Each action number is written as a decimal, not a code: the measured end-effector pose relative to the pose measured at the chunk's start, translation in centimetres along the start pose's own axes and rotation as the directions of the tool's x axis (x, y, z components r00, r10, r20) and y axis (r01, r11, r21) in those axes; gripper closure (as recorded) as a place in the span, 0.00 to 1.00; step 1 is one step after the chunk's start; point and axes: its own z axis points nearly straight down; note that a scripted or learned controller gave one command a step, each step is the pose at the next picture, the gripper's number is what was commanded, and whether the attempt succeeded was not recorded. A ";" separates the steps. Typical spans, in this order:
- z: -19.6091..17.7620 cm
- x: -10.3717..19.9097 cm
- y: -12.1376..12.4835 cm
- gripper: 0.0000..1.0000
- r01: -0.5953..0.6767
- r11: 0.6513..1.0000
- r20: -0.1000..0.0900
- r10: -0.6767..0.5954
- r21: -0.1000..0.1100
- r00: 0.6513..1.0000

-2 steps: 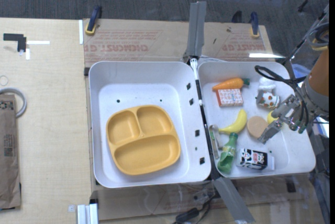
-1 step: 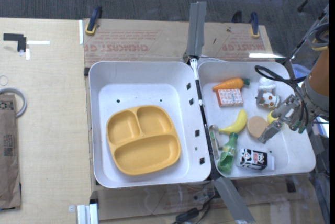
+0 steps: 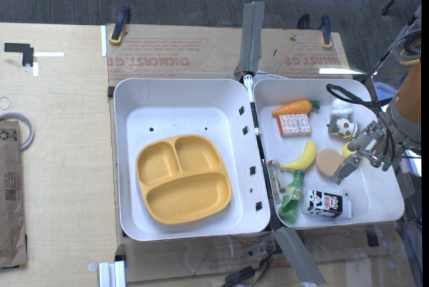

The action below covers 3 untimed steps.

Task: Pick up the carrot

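The orange carrot with a green tip lies at the back of the right bin, just above a small patterned box. My gripper hovers at the right side of that bin, well to the right of and nearer than the carrot, beside a round tan disc. Its fingers stand apart and nothing sits between them.
The right bin also holds a banana, a green bottle, a black-and-white carton and a white spotted mug. A yellow divided plate sits in the left bin.
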 end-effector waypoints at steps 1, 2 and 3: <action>-1.1 3.6 2.9 0.00 0.048 0.999 0.000 -0.048 0.000 0.999; 0.8 0.3 6.7 0.00 0.470 0.883 0.003 -0.470 -0.001 0.883; 0.1 -4.9 0.9 0.00 0.434 0.901 0.004 -0.434 0.000 0.901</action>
